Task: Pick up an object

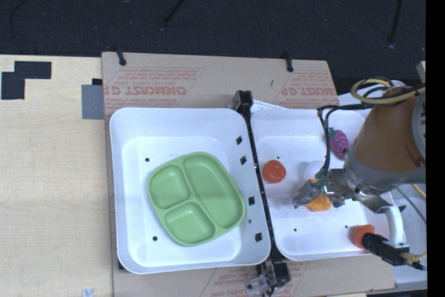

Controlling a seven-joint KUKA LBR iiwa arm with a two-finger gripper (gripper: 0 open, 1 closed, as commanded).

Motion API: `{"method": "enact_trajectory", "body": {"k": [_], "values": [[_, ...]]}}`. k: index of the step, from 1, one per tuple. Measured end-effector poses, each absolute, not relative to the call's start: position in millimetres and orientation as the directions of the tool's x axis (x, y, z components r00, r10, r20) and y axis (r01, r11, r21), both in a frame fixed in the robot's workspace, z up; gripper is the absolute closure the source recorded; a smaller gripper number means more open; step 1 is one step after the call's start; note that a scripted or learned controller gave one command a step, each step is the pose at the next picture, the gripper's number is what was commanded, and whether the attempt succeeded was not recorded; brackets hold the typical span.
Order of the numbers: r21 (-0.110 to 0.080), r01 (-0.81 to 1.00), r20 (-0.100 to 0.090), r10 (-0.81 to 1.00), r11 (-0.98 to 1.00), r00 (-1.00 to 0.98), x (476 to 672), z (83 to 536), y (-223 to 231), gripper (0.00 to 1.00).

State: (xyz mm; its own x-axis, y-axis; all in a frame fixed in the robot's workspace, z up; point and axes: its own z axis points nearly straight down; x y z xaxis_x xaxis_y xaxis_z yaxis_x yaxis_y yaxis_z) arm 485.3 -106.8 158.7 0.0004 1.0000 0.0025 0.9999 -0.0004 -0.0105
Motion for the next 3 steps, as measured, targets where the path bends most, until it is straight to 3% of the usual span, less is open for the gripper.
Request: {"method": "enact_trajectory", "body": {"k": [1,2,3], "values": [[-0.009,1.0,0.003,1.0,0.0,0.0,480.4,109,-97,0.0],[-0.003,1.0,0.001,1.0,-0.001,0.001,480.2,87,-96,0.0],[-0.004,1.0,0.002,1.0,-0.007,0.008,480.3,98,-97,1.0]]}}
